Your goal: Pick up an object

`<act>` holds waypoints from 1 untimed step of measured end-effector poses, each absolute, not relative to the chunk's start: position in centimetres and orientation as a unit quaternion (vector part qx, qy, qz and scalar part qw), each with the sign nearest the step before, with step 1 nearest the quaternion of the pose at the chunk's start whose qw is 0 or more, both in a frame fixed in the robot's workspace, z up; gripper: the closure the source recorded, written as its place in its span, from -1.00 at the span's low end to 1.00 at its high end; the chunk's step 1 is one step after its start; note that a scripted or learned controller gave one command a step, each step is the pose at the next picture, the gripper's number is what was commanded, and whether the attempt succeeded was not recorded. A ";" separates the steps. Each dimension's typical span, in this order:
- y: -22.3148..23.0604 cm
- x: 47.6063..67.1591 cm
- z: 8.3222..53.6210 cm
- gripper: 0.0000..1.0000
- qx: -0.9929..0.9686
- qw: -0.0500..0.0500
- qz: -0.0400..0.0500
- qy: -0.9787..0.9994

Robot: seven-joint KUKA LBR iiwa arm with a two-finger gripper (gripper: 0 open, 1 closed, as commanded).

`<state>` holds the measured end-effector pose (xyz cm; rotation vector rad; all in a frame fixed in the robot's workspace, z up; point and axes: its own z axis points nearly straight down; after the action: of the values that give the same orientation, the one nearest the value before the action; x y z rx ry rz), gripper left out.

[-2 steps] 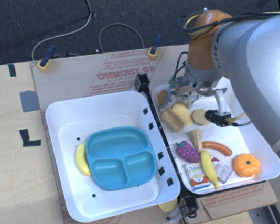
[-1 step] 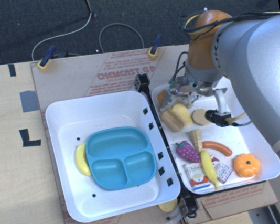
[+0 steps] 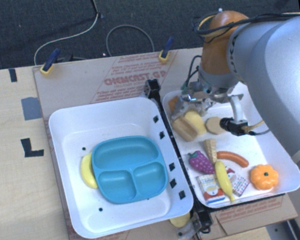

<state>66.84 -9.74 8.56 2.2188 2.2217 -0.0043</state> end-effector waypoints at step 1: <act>-9.9 66.9 8.6 -1.00 0.707 0.001 0.000 0.708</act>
<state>66.86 -9.87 8.56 2.2189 2.2218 -0.0015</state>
